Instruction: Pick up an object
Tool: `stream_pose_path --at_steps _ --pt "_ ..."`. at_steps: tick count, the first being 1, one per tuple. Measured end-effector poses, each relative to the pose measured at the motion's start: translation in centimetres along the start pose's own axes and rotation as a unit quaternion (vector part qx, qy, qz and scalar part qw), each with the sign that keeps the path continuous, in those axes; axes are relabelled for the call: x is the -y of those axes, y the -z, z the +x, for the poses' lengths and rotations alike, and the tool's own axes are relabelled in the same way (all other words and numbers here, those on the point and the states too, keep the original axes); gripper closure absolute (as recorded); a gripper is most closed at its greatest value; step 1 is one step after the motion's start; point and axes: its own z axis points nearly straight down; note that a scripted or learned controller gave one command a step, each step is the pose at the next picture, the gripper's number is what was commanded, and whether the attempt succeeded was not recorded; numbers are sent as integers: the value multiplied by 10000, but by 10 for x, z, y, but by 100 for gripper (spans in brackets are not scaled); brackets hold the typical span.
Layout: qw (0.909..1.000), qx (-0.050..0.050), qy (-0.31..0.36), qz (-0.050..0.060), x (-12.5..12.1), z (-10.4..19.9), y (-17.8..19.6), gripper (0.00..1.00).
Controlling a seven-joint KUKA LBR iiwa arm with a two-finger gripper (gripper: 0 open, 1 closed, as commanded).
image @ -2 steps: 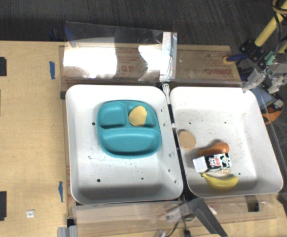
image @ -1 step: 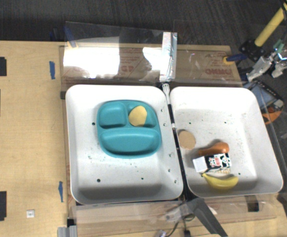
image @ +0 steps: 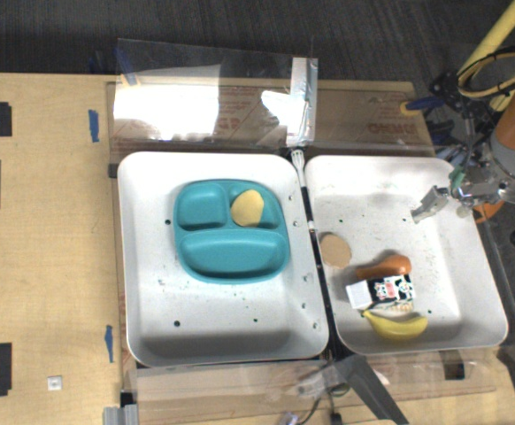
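While the arm (image: 514,140) reaches in from the right, its end effector (image: 434,204) hangs over the right bin's (image: 364,180) upper right part, gripping nothing; whether it is open I cannot tell; a banana (image: 397,325) lies at that bin's lower edge, touching a black-and-white carton (image: 383,290); just above sits an orange-brown piece (image: 383,266), beside a tan disc (image: 335,251); the left bin (image: 147,264) carries a teal divided tray (image: 226,255) with a yellow round item (image: 248,208) in its upper right compartment.
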Motion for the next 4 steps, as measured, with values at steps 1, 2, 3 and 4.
stream_pose_path --at_steps 1,2,3,4 --pt "9998 13 -172 -90 -48 9 -66 0" --pt "9999 -9 105 -74 -15 9 -66 0" --pt "9945 25 1045 -82 6 89 -66 0" --pt "9924 35 1229 -83 57 109 -66 0"
